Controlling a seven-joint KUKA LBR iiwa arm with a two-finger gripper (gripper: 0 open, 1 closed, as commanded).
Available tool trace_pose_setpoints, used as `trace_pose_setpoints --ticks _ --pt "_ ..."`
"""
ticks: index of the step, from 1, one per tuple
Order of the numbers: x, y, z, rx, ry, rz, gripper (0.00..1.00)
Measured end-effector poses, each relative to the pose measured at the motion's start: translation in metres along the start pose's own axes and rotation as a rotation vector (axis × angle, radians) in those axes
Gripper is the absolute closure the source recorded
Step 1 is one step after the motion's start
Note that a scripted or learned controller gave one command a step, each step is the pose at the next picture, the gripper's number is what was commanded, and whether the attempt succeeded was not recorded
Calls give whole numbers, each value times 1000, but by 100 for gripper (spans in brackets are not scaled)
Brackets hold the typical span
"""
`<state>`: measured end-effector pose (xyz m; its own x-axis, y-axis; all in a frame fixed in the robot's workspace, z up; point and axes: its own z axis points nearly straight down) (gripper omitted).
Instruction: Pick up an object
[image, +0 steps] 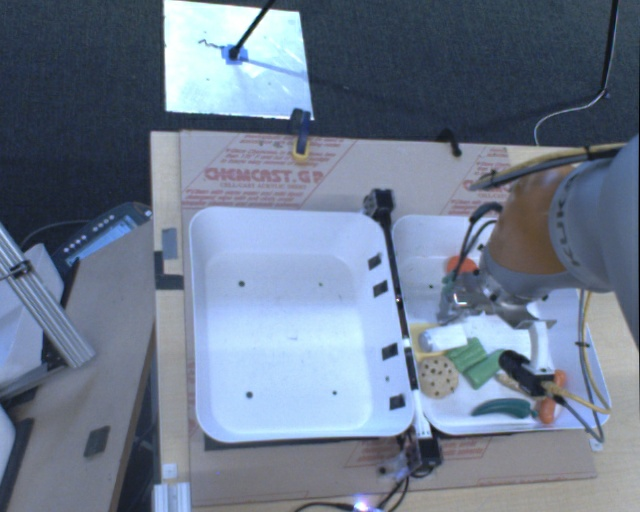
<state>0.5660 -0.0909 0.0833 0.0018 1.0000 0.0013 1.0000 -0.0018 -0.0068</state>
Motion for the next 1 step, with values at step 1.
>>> trace_pose_setpoints --ticks 1 --pt "33 45 -173 -26 -2 -11 100"
